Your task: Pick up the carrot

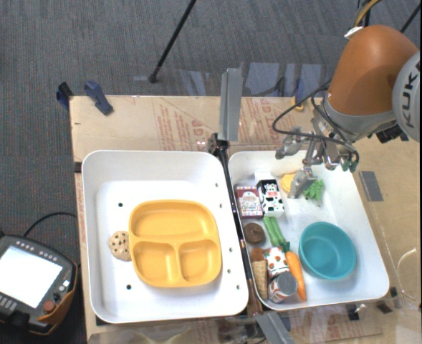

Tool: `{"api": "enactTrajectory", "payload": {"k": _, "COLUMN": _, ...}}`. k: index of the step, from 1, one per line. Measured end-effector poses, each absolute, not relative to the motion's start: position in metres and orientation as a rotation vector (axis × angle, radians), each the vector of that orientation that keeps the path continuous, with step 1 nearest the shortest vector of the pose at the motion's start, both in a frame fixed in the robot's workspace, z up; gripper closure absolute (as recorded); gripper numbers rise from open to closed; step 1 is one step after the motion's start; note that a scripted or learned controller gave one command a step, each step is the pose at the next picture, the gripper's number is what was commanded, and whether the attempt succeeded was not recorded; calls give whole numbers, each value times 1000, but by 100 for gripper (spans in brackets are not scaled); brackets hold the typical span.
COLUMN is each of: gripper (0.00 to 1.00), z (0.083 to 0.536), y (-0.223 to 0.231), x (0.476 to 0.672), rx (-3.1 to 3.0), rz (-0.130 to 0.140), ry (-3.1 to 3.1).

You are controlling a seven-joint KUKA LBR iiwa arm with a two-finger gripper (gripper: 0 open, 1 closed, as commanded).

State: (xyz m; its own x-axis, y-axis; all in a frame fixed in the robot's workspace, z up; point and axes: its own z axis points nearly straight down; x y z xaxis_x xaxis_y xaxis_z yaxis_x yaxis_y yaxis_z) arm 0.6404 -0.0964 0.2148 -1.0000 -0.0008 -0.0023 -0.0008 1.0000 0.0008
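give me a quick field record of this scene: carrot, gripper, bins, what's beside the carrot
carrot: lying in right bin, near its front edge
gripper: over the right bin's back part, apart from carrot
beside carrot: can on its left, teal bowl on its right
left bin: yellow divided plate, cookie

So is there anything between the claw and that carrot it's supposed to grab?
Yes, partly. The gripper hangs over the back of the right bin, the carrot lies near the front edge. Between them are a green toy and a green stalk. A can lies tight against the carrot's left side, a teal bowl close on its right.
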Motion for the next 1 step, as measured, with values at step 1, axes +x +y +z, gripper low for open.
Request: {"api": "enactTrajectory", "payload": {"k": 1, "gripper": 0, "z": 115, "y": -120, "x": 605, "rx": 18, "rz": -2, "ry": 3123}}
